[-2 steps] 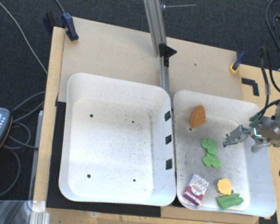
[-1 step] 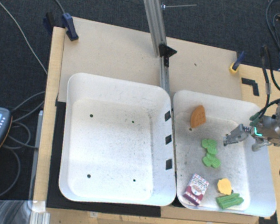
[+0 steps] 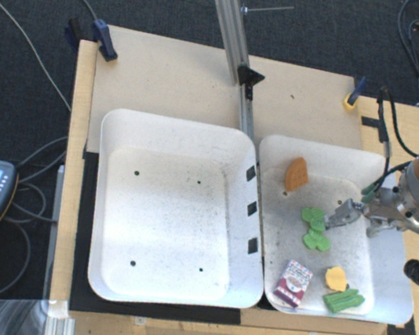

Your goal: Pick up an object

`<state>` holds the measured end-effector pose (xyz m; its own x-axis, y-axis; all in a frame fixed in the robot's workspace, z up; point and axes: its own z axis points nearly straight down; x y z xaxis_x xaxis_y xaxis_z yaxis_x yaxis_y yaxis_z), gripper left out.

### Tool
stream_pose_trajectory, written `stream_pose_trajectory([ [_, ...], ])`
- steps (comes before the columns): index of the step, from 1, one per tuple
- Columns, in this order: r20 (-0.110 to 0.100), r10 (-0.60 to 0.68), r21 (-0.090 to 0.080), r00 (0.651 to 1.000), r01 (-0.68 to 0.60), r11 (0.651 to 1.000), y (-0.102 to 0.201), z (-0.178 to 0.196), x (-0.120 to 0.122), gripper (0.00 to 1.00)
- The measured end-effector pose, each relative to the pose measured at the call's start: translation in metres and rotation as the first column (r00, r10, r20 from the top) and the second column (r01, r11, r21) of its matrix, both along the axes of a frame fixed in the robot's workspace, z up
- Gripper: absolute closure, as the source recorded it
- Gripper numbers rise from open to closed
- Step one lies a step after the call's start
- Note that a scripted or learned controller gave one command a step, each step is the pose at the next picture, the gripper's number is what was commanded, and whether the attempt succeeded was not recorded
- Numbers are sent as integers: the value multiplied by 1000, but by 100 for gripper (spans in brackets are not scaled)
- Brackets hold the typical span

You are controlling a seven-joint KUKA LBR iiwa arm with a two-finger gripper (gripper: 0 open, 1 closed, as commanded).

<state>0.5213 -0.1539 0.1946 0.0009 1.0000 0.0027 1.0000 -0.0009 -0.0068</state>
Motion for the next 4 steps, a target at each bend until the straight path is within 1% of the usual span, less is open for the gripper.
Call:
stream_pose_trajectory([
  [1, -1, 2, 1, 1000, -2, 1000, 9, -54, 5, 0],
  [2, -1, 1, 1, 1000, -1, 1000, 10, -105, 4, 0],
  [3, 7, 1, -1, 1000, -1, 1000, 10, -91, 6, 100],
  [4, 13, 3, -4, 1000, -3, 1000, 19, -40, 13, 100],
])
